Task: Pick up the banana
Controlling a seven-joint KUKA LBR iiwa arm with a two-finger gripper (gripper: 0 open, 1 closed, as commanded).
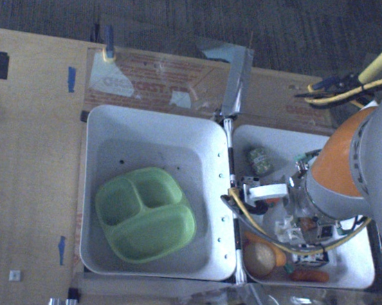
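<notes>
Our gripper (pixel 296 228) sits low in the right bin (pixel 362 270) under the orange-banded arm (pixel 347 162); whether its claw is apart or together we cannot tell. Near it lie a tan round thing (pixel 259 259), a red-orange piece (pixel 311 275) and a green lump (pixel 260 159), and we cannot tell where the banana is. A green divided plate (pixel 144 213) lies in the left bin (pixel 111 122).

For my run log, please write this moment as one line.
arm: over right bin | left bin: green plate | right bin front: pale round thing, orange thing | grasp: cannot tell
</notes>
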